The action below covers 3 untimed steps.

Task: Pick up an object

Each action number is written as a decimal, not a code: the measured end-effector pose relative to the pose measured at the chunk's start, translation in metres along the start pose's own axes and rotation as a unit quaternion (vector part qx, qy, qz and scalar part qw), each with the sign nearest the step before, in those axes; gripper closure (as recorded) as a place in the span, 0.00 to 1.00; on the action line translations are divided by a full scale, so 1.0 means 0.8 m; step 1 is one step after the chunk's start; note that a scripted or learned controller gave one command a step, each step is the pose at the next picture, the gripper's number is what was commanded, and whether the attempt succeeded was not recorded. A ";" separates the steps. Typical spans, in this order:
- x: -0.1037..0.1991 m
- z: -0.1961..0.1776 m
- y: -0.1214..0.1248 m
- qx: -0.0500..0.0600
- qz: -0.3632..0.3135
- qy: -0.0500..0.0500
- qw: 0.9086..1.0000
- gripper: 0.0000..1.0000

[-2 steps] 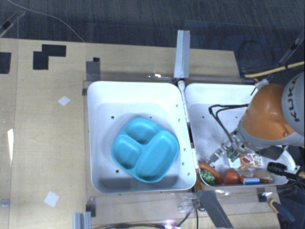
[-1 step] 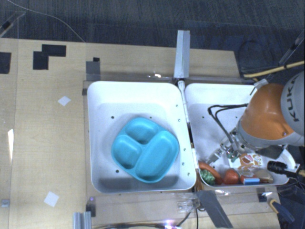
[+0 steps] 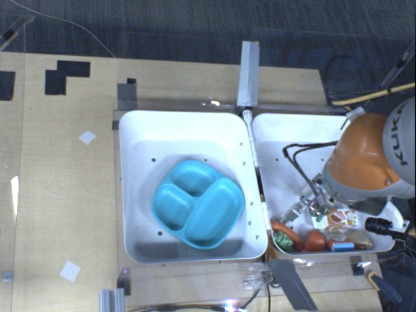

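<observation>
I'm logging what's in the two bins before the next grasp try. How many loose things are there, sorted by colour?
Blue: 1, the divided plate in the left bin
Red or orange: 2, a long red-orange piece and a round red piece in the right bin
Green: 1, a small item
Multicoloured: 1, a printed packet
Total: 5 that I can tell apart; the heap by the gripper may hide more.

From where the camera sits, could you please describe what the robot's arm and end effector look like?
The arm enters from the right: a rounded grey housing bearing part of a dark printed letter, then a broad, bulbous orange band above the wrist. Thin black cables loop from it across the right bin. The end effector is small, metallic and silver-grey, with fine wiring around it.
</observation>
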<state>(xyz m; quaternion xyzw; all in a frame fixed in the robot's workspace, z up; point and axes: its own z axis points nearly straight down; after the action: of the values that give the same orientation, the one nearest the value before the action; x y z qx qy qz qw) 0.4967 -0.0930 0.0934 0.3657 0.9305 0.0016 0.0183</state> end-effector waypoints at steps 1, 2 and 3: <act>0.001 0.000 0.002 0.000 -0.031 0.000 1.000 0.00; 0.002 0.000 0.002 0.000 -0.030 0.000 1.000 0.00; 0.002 0.000 0.003 0.000 -0.038 0.000 0.999 0.00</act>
<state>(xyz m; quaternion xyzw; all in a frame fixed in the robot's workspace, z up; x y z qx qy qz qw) 0.4970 -0.0898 0.0937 0.3305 0.9436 0.0009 0.0188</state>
